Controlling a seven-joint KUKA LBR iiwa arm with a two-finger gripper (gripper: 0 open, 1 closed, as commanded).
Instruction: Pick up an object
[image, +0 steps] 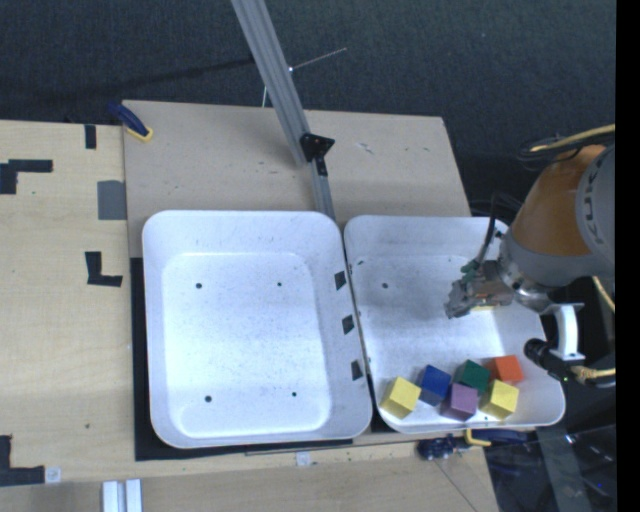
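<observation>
Several small blocks lie along the near edge of the right bin (400, 250): a yellow block (402, 397), a blue block (435, 384), a purple block (463, 400), a green block (473, 377), a second yellow block (503, 399) and an orange block (508, 369). My gripper (466, 296) hangs over the right part of that bin, well behind the blocks and apart from them. Its fingers are a blurred dark-grey mass. I see no block at its tip.
The left bin (160, 250) lies beside the right one, joined by black clips (346, 322) along the shared edge. A slanted metal pole (285, 90) crosses the bench behind the bins. A blue and yellow clamp (132, 120) sits at the far left corner.
</observation>
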